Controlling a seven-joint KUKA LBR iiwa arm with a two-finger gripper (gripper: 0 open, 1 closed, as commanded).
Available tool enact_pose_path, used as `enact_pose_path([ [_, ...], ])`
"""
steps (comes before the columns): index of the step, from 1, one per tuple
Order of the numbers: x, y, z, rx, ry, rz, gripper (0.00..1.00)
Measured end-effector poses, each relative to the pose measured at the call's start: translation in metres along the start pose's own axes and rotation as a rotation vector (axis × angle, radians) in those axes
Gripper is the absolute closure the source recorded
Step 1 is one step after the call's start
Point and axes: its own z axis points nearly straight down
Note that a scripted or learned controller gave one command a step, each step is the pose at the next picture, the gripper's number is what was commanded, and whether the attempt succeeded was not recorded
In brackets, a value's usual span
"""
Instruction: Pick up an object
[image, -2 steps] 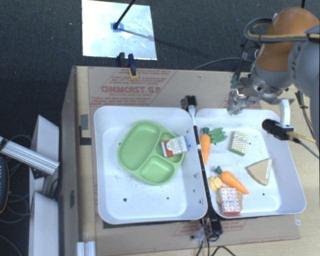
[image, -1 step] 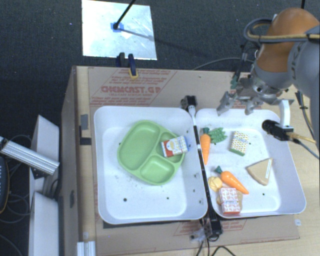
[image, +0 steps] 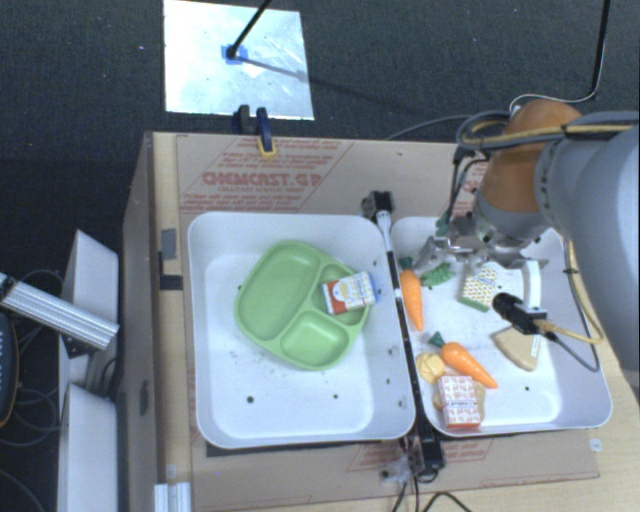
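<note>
Dark carpet (image: 70, 90) all round. On it, behind the bench, lies a shiny square sheet (image: 260, 70) w/ a small blue bit (image: 232, 53) near its middle. A silver rail (image: 55, 310) angles in at the left edge, just above some pale panels (image: 85, 400).

The bench top is covered by a brown cardboard sheet (image: 260, 175) w/ red print. A blue-and-yellow clamp (image: 262, 128) grips its back edge. The two white bins sit on it touching. A black clip (image: 378, 206) sits on the shared wall at the back and another (image: 425, 455) at the front.

The left bin (image: 260, 400) holds a green divided plate (image: 290, 300). A small red-and-white carton (image: 348, 293) rests on the plate's right rim.

The right bin (image: 565, 385) has most of the pickable stuff:
- A carrot (image: 411, 300) lies along the shared wall.
- A 2nd carrot (image: 468, 364) lies approx. mid-bin.
- A yellow lump (image: 431, 367) is just beside the 2nd carrot's leafy end.
- A red-and-white box (image: 458, 401) is at the front.
- A tan wedge (image: 517, 350) is further right.
- A green-chequered block (image: 480, 289) is towards the back.
- A small green piece (image: 435, 272) is at back-left.

The grey arm (image: 590, 190), w/ its orange band (image: 520, 160), comes in from the right. The gripper (image: 445, 255) is low over the back of the right bin, right by the green piece and near the chequered block. Can't tell from here how wide it's open, or whether it has hold of anything.
</note>
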Motion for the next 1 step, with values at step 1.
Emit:
enact_pose_path([
  [1,-0.0105,-0.0152,0.0208,-0.020,-0.010,0.001,0.00],
])
